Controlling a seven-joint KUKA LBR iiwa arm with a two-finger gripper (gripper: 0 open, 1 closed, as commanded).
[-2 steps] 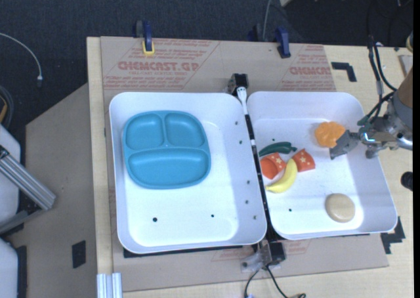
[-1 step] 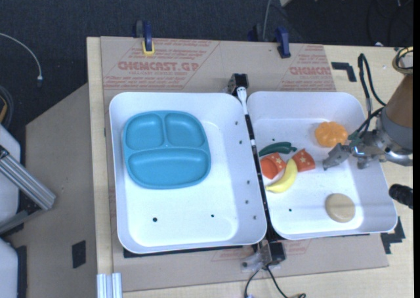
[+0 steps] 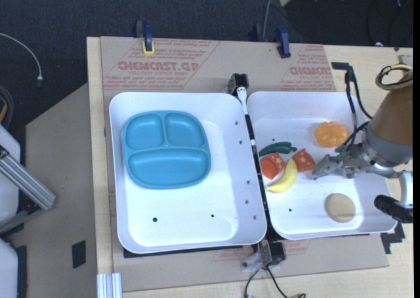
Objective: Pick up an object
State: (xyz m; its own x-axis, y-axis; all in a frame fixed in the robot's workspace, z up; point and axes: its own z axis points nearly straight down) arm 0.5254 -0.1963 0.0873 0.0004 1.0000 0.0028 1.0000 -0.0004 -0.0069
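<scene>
White right bin (image 3: 367, 224) holds all targets: orange ball (image 3: 330, 134), tan puck (image 3: 340, 207), red-yellow-green toy cluster (image 3: 282, 162) centre-left. Gripper (image 3: 326, 167) low at right of frame, between cluster and ball; fingers spread, gripping nothing. Blue tray (image 3: 168, 149) alone in left bin (image 3: 190, 237), so drop side likely.

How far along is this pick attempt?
Done: the arm has reached into the right bin, with the gripper low among the toys. In hand: nothing visibly; no object shows between its jaws. It sits just right of the red piece, with the orange above, the tan disc below and the banana to the left all resting on the bin floor. Left: grasp one and lift it.
</scene>
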